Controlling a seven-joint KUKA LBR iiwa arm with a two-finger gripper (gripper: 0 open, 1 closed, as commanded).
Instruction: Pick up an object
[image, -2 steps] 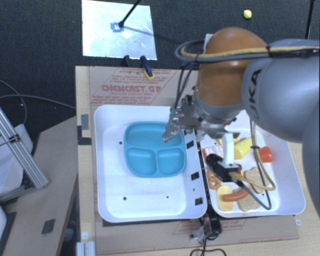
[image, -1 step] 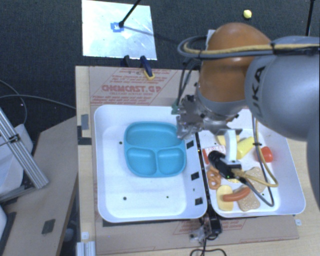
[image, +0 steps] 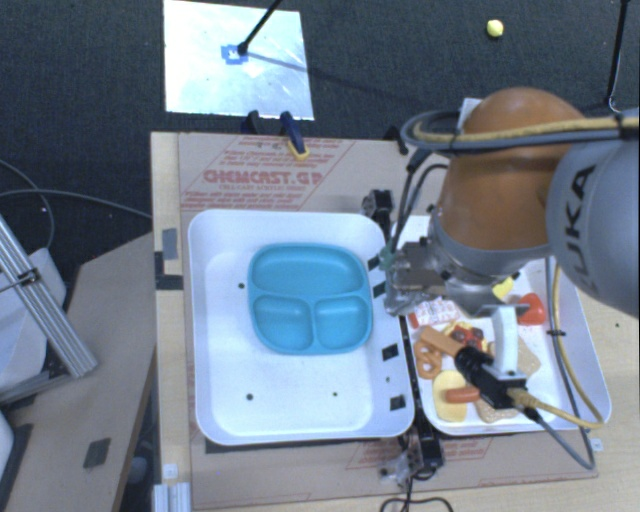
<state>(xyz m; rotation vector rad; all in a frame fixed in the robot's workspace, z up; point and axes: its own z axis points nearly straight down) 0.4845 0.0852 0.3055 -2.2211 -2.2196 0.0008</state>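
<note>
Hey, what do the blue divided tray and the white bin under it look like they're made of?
The blue divided tray looks like molded plastic with a smooth, slightly matte finish: uniform colour, rounded compartment edges. The white bin also seems to be plastic, thin and glossy, judging by soft highlights and its curved rim, though coated metal can't be ruled out.

Grey arm (image: 590, 220), orange band, yellow cable, black "KUKA" lettering.

You see two bins side by side on the bench (image: 120, 300): the left bin (image: 225, 400) holds a divided plate (image: 308, 298) near its middle. The right bin (image: 590, 385) holds a pile of small items (image: 455, 365), with the arm (image: 500, 190) over its rear part.
</note>
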